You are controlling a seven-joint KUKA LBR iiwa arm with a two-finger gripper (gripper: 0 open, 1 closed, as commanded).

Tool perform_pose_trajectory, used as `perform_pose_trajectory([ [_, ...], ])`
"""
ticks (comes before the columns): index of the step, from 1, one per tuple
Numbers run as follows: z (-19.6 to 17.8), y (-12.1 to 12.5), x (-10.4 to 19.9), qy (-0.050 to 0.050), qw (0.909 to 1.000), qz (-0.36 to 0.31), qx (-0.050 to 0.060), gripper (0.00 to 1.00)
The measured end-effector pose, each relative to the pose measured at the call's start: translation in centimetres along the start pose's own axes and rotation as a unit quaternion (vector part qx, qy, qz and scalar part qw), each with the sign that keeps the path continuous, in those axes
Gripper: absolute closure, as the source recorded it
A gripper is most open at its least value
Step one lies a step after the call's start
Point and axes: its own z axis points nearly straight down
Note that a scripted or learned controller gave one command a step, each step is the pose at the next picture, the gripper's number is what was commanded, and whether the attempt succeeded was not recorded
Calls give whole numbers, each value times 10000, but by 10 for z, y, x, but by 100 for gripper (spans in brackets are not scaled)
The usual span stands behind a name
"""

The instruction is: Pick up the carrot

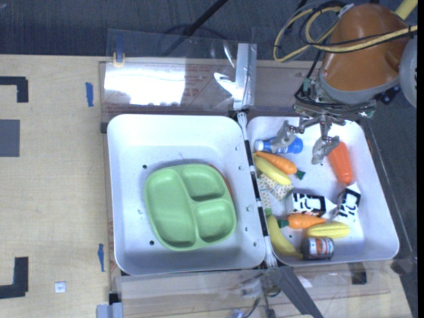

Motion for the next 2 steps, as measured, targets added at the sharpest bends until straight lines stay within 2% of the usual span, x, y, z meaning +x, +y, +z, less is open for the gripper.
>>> perform_pose_trajectory([
  [1, 22, 68, 49, 14, 9999, -108, -20, 0],
  [2, -51, 111, 41, 14, 9769, 2137, 3, 0],
])
